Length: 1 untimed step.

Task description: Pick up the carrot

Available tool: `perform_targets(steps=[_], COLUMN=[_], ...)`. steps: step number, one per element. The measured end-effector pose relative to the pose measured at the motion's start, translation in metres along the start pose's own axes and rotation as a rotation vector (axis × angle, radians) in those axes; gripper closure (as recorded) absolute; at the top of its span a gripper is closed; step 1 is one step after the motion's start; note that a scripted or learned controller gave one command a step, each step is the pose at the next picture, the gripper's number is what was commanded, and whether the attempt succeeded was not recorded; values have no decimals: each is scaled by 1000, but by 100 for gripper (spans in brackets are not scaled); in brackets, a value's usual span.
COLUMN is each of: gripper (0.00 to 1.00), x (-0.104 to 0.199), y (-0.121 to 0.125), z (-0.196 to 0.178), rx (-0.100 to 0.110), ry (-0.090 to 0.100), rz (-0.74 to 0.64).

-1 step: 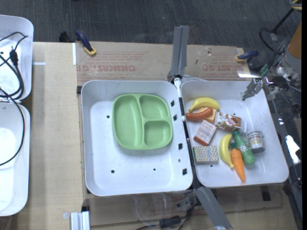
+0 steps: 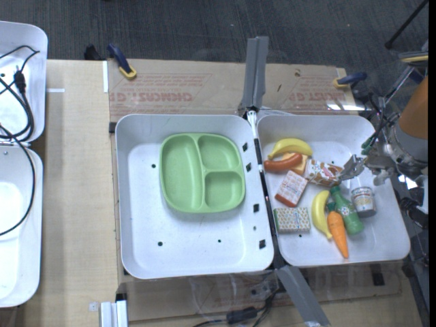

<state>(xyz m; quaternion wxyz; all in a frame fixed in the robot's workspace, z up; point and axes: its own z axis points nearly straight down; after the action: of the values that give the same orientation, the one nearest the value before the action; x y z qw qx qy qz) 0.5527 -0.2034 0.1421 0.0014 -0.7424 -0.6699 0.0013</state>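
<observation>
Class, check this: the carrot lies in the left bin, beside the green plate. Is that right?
Not quite. The camera view shows the carrot in the right bin, next to a banana. The green plate sits in the left bin.

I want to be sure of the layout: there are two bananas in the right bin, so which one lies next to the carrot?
The banana lying lengthwise at the bin's near side, touching the carrot. The other banana lies at the far side, above the hot dog.

Even, bright light is cast from above; soft shadows are seen inside the left bin [image 2: 136, 203]; slight overall blur.
</observation>
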Motion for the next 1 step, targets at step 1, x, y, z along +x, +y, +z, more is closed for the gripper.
perform_targets(steps=[1], gripper=[0], x=[0], y=[0], z=[0], rx=[-1], ry=[0], rz=[0])
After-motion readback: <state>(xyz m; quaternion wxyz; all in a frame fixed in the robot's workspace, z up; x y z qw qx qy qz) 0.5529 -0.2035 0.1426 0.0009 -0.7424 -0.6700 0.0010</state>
